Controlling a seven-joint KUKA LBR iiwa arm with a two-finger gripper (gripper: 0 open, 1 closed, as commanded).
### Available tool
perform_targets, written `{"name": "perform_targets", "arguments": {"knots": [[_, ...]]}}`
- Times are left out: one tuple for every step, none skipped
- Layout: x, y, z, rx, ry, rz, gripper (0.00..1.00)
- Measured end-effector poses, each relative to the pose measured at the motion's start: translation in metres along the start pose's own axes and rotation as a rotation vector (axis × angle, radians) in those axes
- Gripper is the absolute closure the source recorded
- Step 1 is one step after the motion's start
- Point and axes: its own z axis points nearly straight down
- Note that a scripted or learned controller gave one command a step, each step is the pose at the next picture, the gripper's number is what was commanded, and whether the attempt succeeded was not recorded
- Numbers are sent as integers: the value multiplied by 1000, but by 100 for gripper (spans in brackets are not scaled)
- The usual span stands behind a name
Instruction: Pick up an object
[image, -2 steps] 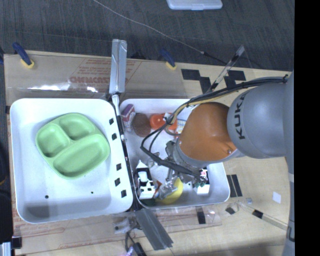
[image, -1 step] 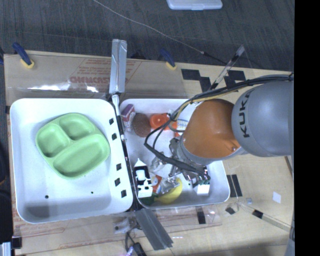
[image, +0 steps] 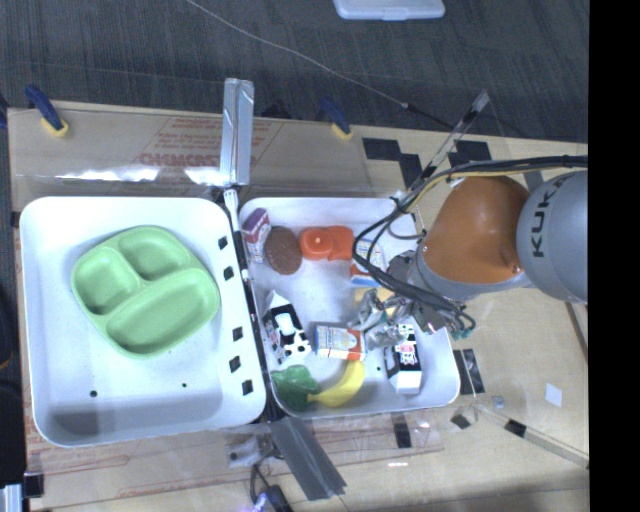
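Start at the left of the frame: the left white plastic bin carries a pale green divided plate, well away from the arm. You have nothing to gain there.

Cross the divider into the right white bin, where the objects crowd together. Along its upper part lie a small dark carton, a brown round disc and an orange cylinder, side by side. Lower down sit a black-and-white cow-patterned piece, a white and orange carton, a green leafy toy and a yellow banana, its curve running along the bin's bottom wall.

The gripper hangs right of centre in that bin, under the grey arm with its orange band. The white and orange carton lies just to the left of it, its long axis roughly left-right; a small white and black box sits just below it. Cables hide the fingers, so you cannot tell how far apart they stand or whether they hold anything.

Room is tight: the neighbours nearly touch, so I judge a descent risks nudging them.
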Motion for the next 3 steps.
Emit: {"name": "perform_targets", "arguments": {"knots": [[-22,68,1,-3,3,142,100],[-21,67,1,-2,4,144,0],[-24,86,-7,32,-2,84,0]]}}
